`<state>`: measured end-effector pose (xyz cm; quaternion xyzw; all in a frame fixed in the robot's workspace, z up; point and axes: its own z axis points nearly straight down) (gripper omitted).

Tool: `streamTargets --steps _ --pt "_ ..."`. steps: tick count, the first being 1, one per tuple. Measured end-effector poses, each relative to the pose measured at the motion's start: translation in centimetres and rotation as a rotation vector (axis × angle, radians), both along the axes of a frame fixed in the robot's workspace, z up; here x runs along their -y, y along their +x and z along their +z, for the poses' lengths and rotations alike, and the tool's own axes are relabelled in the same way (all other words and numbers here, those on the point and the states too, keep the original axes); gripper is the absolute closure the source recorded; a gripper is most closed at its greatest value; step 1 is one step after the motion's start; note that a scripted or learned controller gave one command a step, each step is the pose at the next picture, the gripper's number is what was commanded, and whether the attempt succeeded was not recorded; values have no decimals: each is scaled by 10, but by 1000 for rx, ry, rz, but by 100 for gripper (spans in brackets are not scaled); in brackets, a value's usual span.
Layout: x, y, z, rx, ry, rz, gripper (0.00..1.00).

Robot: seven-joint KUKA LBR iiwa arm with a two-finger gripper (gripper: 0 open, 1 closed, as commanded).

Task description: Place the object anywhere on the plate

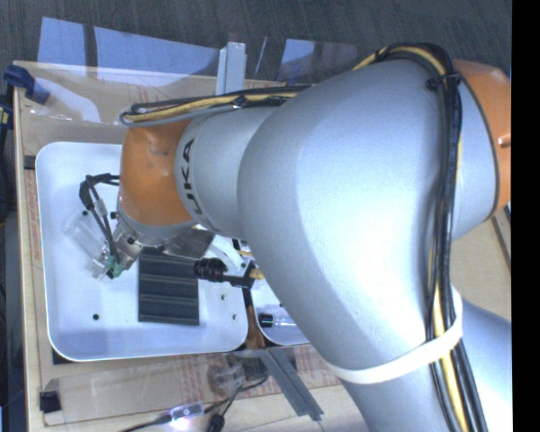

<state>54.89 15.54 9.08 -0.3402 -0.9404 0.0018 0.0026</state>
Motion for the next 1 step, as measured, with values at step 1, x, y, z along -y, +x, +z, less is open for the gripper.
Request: streamTargets --steps 1 --pt "21 20 22 4 0 -332 100"
